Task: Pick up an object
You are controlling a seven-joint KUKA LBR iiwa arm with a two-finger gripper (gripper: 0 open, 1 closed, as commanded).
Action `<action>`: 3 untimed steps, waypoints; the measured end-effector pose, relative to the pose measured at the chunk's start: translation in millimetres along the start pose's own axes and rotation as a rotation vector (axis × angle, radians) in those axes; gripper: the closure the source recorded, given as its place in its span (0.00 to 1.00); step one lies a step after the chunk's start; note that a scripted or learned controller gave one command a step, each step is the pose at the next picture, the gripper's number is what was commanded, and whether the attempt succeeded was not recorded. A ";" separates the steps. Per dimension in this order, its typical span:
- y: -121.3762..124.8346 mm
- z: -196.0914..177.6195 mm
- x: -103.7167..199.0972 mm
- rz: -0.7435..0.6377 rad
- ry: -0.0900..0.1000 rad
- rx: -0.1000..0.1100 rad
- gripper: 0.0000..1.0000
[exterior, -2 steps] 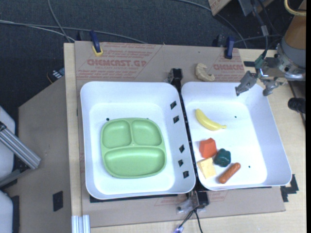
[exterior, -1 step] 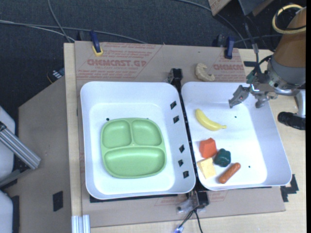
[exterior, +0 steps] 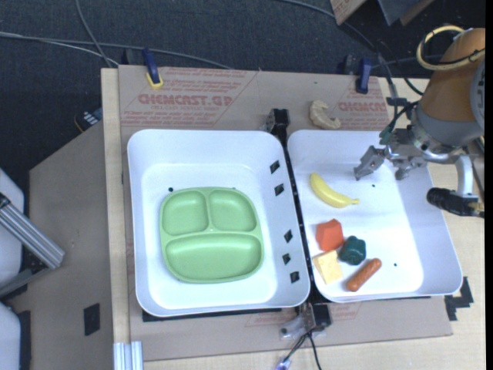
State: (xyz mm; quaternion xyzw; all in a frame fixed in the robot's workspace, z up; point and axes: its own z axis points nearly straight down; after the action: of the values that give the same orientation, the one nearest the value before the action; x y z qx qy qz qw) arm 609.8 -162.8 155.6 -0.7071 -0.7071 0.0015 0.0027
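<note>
A: Step in hand? Near items first.

B: Approach, by the look; nothing lifted yet. Right bin (exterior: 431, 230), near end: one sausage (exterior: 363, 274), one yellow block (exterior: 327, 267), one dark teal piece (exterior: 353, 250), one red block (exterior: 330, 234), clustered and partly touching. Further in: one banana (exterior: 333, 193), lying apart. Left bin (exterior: 142, 206): one green divided plate (exterior: 211, 233).

A: End effector?

B: End effector (exterior: 386, 165) over far part of right bin, fingers spread, nothing between them; near banana, not touching.

A: Next move?

B: Probably shift toward banana, descend, clench across its narrow width. Beyond bins on bench (exterior: 115, 206): one tan object (exterior: 324, 115), two clamps.
</note>
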 end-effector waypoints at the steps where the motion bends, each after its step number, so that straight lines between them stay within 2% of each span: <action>1: -5.5 56.7 -8.0 0.001 0.001 0.001 0.00; 2: -3.0 41.3 -8.0 0.001 -0.001 -0.007 1.00; 3: 1.8 -23.3 -5.0 -0.002 -0.004 -0.014 1.00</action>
State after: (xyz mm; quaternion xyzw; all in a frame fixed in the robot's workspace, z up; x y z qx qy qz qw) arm 611.8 -167.8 178.9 -0.7065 -0.7078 -0.0021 -0.0036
